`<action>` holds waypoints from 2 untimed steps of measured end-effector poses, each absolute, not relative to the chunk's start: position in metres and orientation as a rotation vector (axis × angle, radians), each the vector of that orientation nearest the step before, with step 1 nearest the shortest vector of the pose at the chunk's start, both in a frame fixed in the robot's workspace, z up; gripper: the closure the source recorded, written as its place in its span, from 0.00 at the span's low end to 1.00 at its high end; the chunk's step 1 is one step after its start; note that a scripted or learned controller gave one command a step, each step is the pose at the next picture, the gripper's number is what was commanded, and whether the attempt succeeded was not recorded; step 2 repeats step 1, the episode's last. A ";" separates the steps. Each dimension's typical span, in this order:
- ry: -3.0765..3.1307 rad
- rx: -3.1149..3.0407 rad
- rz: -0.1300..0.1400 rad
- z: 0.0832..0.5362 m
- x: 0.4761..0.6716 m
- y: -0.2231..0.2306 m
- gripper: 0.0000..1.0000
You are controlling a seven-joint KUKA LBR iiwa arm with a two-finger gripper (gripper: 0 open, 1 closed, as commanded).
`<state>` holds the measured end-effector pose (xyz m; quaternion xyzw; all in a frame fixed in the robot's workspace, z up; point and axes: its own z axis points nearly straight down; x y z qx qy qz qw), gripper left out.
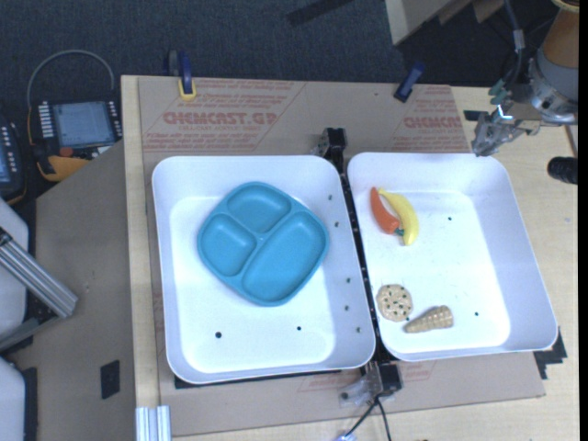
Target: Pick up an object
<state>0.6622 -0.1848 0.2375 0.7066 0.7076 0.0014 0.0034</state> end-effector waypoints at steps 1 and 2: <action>2.228 2.218 0.000 0.231 0.666 -0.140 1.00; 2.228 2.218 0.000 0.231 0.666 -0.140 1.00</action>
